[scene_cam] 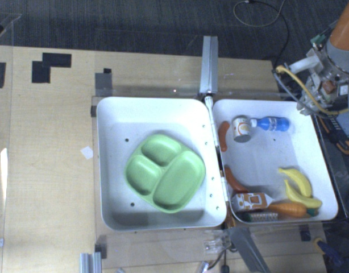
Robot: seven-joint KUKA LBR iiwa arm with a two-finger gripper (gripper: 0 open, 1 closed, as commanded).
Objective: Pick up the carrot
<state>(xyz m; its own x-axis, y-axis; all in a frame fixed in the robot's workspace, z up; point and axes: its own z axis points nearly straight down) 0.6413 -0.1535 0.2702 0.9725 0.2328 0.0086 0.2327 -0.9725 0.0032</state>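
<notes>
The carrot (pixel 288 209) is orange with a green stalk end. It lies along the front wall of the right bin (pixel 277 152), near the front right corner, just below a yellow banana (pixel 299 185). My gripper (pixel 320 91) hangs over the bin's back right corner, far from the carrot and above the rim. Cables and the wrist housing crowd around it.
The right bin also holds a tin can (pixel 241 128), a blue bottle (pixel 273 124), two reddish sausages (pixel 223 135) (pixel 237 182) by the left wall, and a small printed packet (pixel 251 201) touching the carrot's left end. A green divided plate (pixel 166 172) lies in the left bin (pixel 115 152).
</notes>
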